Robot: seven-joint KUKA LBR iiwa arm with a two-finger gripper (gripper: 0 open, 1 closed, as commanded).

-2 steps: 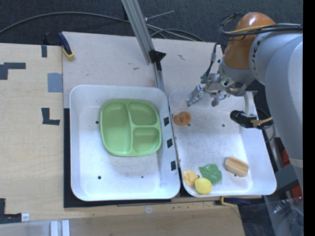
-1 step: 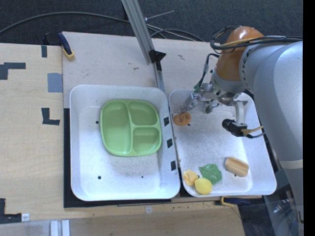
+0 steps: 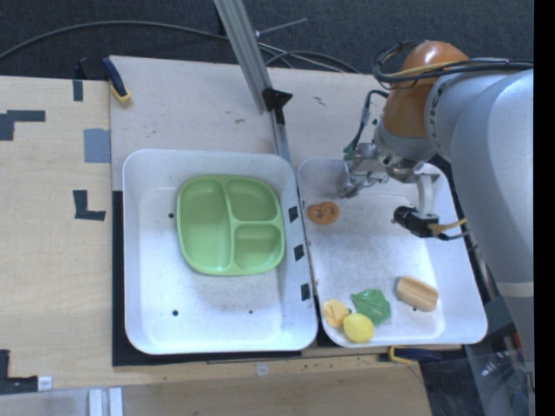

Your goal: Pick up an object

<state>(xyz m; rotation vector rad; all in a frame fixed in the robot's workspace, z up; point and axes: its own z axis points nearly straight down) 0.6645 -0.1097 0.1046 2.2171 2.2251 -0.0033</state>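
In the right bin lie a small round orange-brown piece near the far left, a tan bread-like roll at the near right, a green leafy piece, a yellow lemon and a small yellow piece at the near edge. My gripper hangs over the bin's far left part, just right of and above the orange-brown piece. Nothing shows between its fingers.
The left bin holds a green divided plate. A slanted metal rail crosses the bench behind the bins. The grey arm covers the right bin's right side. Cables run along the back.
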